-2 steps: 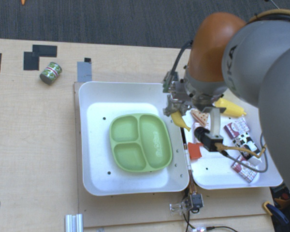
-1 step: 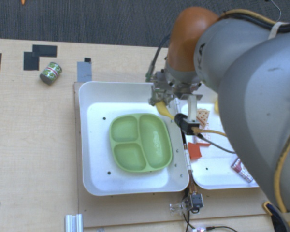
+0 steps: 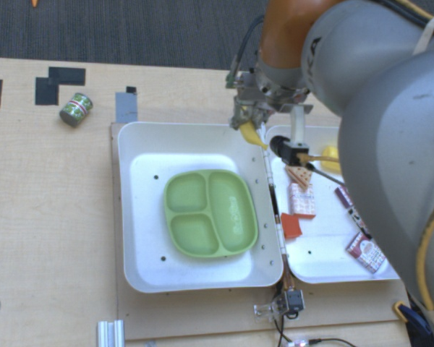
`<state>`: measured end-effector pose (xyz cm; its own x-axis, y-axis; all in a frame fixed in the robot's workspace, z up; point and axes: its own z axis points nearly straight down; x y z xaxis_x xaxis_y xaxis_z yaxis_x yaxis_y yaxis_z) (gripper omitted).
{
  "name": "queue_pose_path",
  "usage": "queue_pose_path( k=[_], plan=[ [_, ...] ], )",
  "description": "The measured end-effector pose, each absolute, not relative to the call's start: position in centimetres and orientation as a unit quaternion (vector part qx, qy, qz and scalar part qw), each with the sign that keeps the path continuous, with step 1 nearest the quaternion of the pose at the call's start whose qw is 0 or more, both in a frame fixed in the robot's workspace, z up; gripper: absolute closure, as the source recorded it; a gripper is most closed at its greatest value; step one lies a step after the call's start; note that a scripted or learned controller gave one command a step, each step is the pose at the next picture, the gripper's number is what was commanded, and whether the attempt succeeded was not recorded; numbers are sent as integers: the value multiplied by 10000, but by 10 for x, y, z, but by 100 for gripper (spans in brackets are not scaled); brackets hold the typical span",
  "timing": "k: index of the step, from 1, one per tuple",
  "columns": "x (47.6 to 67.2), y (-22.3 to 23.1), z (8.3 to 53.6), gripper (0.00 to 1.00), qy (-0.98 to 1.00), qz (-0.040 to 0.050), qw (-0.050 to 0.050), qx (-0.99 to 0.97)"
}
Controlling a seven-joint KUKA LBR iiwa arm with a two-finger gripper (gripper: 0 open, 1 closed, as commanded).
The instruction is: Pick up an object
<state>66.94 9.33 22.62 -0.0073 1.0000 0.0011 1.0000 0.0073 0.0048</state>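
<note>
Metal hand (image 3: 250,125) clamped on a yellow, banana-shaped piece (image 3: 254,136) above the glossy white bins' (image 3: 195,277) rims.

This looks like a robotics lab. A big grey arm (image 3: 376,121) reaches over a pale wooden bench (image 3: 43,215) bearing two white bins (image 3: 130,215), with black tape marks (image 3: 58,84), loose cables (image 3: 289,316) at the front edge and grey carpet (image 3: 130,13) behind.
</note>
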Motion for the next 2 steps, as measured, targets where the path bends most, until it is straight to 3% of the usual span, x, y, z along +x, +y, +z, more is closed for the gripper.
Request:
queue_pose_path(
  k=[1, 2],
  plan=[
    [669, 23, 204, 100, 7080, 8, 11, 7062],
    [669, 78, 246, 100, 7093, 22, 9, 7049]
  ],
)
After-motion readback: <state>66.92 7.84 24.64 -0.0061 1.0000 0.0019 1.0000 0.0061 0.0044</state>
